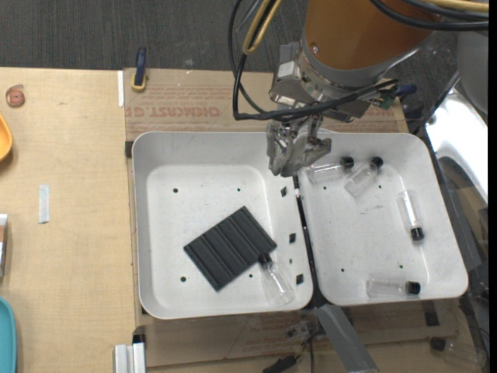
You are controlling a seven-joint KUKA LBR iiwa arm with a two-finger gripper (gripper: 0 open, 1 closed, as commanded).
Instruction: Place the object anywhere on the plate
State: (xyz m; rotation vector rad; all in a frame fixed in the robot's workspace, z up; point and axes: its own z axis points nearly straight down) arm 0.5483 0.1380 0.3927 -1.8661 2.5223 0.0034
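gripper [291, 162] over far end of the bin divider, finger state: cannot tell | clear vial [275, 279] touches dark ribbed plate's [230, 247] near-right corner, not on it | risk: round vial rolls off ribs

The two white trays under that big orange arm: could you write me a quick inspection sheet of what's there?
Surface: two shallow white bins side by side on a tan bench.
Job's things: dark ribbed rectangular plate in left bin; clear plastic vial touching its corner.
Clutter: four clear black-capped vials in right bin.
Grippers: gripper above the bins' shared edge, nothing seen held.
Cables: black loops at the wrist.
Surroundings: blue-handled clamp behind.
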